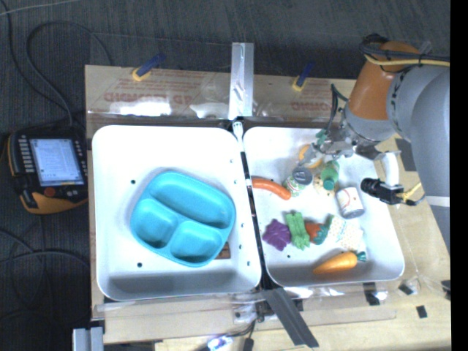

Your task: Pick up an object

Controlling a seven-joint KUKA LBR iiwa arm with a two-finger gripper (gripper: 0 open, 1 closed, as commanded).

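In the camera view, the claw (327,154) hangs low over the right bin (380,265), just above a cluster of small toys (314,172). Nothing appears lifted yet, so grasping and raising remain, I judge.

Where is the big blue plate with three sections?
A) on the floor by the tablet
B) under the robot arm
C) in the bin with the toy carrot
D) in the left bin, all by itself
D: the blue divided plate lies in the left bin with nothing else around it, while the toy carrot and the other toy foods sit in the right bin.
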